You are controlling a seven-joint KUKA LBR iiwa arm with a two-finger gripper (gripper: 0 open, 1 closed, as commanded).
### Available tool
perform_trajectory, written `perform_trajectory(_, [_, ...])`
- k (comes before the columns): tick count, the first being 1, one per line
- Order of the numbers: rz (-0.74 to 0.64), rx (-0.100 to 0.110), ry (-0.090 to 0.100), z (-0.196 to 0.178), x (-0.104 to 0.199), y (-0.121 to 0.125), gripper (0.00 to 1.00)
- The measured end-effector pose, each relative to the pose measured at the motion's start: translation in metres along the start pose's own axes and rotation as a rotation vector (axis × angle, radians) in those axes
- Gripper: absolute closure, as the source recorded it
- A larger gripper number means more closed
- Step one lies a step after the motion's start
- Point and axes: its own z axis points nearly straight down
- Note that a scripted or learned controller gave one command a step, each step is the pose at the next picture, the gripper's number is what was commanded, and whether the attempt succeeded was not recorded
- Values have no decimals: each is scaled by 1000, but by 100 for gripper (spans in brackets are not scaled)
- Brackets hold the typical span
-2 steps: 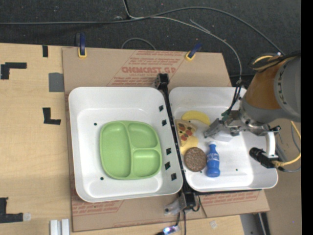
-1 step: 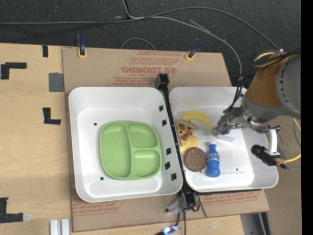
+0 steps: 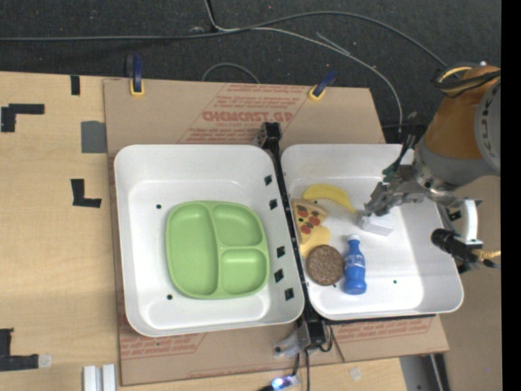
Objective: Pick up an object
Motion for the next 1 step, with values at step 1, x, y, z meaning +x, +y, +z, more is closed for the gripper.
perform_trajectory(1, [0, -1, 0, -51, 2, -9, 100])
